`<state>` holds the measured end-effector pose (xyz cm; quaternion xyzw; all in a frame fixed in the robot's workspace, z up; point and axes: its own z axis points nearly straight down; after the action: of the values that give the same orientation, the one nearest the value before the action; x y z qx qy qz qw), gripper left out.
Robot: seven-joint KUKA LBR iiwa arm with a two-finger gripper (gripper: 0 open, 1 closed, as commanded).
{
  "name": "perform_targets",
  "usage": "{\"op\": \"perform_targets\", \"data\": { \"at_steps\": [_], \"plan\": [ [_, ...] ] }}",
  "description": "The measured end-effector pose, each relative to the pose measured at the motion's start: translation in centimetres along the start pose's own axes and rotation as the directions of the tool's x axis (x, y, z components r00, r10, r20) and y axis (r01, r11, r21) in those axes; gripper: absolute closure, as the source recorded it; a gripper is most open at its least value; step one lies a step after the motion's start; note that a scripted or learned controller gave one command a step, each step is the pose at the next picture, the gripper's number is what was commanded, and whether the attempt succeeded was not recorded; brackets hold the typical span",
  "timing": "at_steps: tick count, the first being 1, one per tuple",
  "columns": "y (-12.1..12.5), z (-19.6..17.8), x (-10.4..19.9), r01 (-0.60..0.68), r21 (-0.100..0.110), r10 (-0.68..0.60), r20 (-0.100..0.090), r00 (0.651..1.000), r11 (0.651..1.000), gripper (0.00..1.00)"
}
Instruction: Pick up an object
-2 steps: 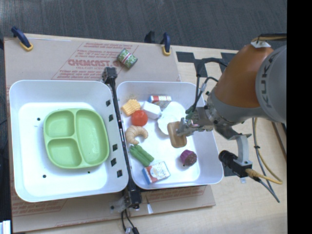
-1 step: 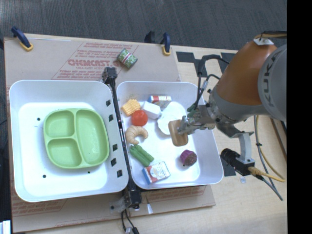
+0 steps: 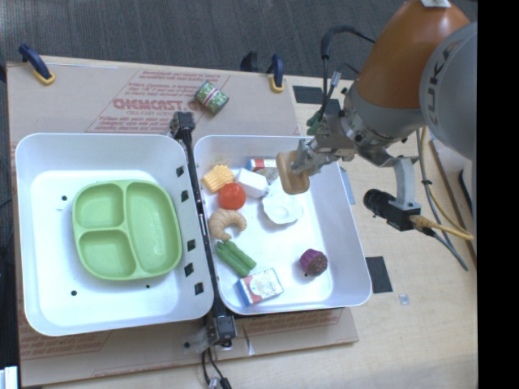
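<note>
My gripper (image 3: pixel 302 165) hangs over the upper right part of the right bin (image 3: pixel 349 241), reaching in from the right. A tan, rounded piece (image 3: pixel 293 177) sits between its fingers, so it is shut on that piece, which hangs just above a white fried egg (image 3: pixel 281 211). Loose in the same bin lie a yellow wedge (image 3: pixel 217 177), a red tomato (image 3: pixel 232 196), a white block (image 3: pixel 253 182), a small can (image 3: pixel 261 164), a croissant (image 3: pixel 227 223), a green vegetable (image 3: pixel 236 258), a small carton (image 3: pixel 260 286) and a purple item (image 3: pixel 313 262).
The left bin (image 3: pixel 32 168) holds a green divided plate (image 3: pixel 127 229). A green can (image 3: pixel 212 97) lies on the cardboard behind the bins. Blue clamps (image 3: pixel 36 63) grip the board's far edge. Cables and a black fitting (image 3: pixel 389 205) sit right of the right bin.
</note>
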<state>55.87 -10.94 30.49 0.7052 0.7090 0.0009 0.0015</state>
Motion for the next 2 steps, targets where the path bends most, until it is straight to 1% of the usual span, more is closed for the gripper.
{"op": "perform_targets", "data": {
  "at_steps": [1, 2],
  "plan": [
    [-7.4, 6.9, 1.6, 0.0, 0.007, 0.0, -0.001, 1.0, 1.0, 1.0],
    [-7.3, 5.9, 1.6, 0.005, 0.007, -0.005, -0.001, 1.0, 1.0, 1.0]
  ]
}}
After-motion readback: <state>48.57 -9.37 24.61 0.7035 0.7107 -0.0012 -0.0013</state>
